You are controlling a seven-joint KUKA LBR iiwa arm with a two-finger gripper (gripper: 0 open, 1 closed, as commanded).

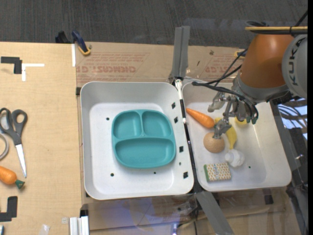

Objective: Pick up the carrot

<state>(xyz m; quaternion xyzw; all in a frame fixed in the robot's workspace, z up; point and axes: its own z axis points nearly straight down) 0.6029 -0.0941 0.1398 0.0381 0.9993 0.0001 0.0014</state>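
Observation:
An orange carrot [200, 117] lies in the right bin [274, 173], near its left wall, with the thick end pointing right. My gripper [220, 120] hangs over the bin just right of that thick end. It is open, with nothing between its fingers. The grey wrist with the orange band [264, 53] rises behind it to the upper right.
A tan egg-shaped object [213, 143], a yellow piece [231, 137], a small white object [234, 157] and a speckled sponge [217, 172] lie below the gripper. A teal divided plate [143, 138] sits in the left bin [93, 146]. Scissors [14, 133] and a second carrot [7, 175] lie on the bench at left.

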